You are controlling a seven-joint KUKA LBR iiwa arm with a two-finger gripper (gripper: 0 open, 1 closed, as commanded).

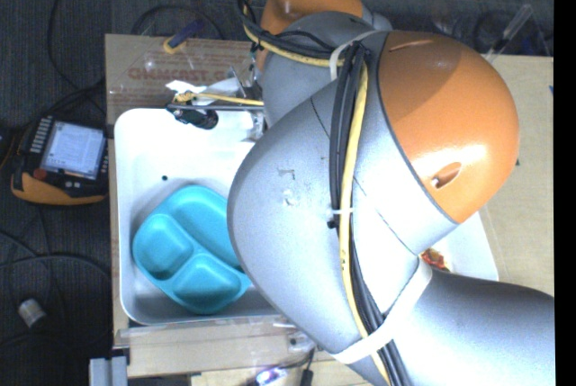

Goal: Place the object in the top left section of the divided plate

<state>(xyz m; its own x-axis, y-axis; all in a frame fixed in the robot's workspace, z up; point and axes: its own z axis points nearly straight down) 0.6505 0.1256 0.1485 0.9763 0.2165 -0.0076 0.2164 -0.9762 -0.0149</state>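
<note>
**Plate waiting in the left bin, object hidden behind the arm**

Plate (191, 251), turquoise and divided into sections, is lying in the left bin (135, 141), toward its near left corner, tilted a little with its right part passing behind the arm (360, 195). It looks like moulded plastic: light, stiff, smooth and probably slippery, so it may be sliding under any push from above.

The object to be placed cannot be made out with certainty. Something pale and thin with a yellow streak (209, 94) is sitting at the far edge of the left bin, just above a small dark piece; whether this is the object or part of the pincer is unclear. If it is the object, it seems slim and light, best taken across its narrow middle, and likely to be twisting in a loose hold.

The arm is covering most of the right bin and the middle of the scene. Whether the pincer is spread or pressed together, I cannot tell.

A handheld device (63, 157) is lying on the floor to the left of the bench (144, 65).
</note>
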